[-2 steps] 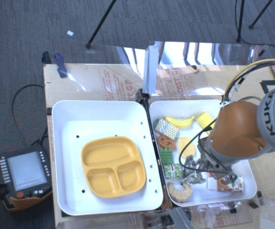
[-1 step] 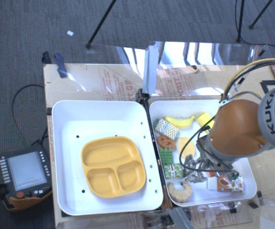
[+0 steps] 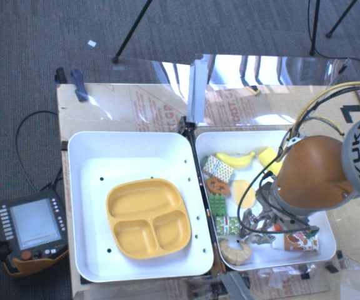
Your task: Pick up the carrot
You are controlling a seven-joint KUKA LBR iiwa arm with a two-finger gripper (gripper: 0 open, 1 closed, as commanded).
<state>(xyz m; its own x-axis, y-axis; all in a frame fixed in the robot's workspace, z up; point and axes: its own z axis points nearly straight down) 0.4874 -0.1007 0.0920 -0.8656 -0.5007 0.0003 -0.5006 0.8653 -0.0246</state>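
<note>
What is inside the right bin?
A banana, croissant, green blocks and a carton among other toys. The arm covers the middle, hiding whatever lies beneath.

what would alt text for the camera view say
A robot arm reaches over the right bin of toy food, its gripper low among the items. The left bin holds a yellow divided plate.

Arm (image 3: 311, 170) reaches in from the right, gripper (image 3: 258, 225) pointing down
</note>
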